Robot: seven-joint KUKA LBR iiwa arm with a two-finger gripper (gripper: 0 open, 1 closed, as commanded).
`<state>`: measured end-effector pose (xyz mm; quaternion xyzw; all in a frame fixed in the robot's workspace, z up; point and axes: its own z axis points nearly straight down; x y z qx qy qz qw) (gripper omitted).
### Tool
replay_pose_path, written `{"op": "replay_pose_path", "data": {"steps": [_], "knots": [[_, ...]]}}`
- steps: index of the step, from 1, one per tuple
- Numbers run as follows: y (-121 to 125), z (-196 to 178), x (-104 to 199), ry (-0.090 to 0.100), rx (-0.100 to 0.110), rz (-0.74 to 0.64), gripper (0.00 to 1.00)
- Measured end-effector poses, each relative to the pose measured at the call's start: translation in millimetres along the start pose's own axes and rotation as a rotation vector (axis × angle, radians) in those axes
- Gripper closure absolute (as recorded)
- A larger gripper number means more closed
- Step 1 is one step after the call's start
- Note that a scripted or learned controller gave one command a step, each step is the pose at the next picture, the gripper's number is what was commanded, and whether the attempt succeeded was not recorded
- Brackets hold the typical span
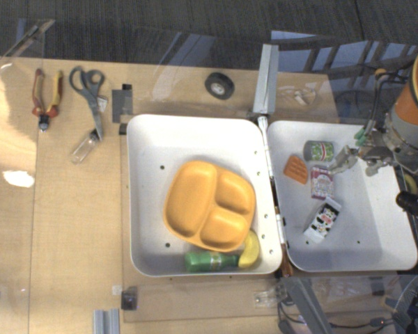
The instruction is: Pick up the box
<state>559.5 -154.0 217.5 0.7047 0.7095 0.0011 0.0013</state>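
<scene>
approach step: gripper hovers in right bin just beside box; jaw state can't tell. next: shift over box, drop, grip.

The gripper hangs over the right bin, just right of a small can. Below and left of it lie a purple packet, an orange card and a black-and-white box. Far left, the other bin holds a yellow tray.
</scene>
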Motion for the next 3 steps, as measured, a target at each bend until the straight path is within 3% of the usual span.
{"op": "replay_pose_path", "data": {"steps": [1, 2, 3], "knots": [[22.9, 128.9, 7.5, -0.002, -0.009, -0.015, 0.0], [25.5, 116.6, 7.1, -0.005, -0.017, -0.016, 1.0], [12.0, -6.3, 44.7, 0.0, -0.004, 0.167, 1.0]]}}
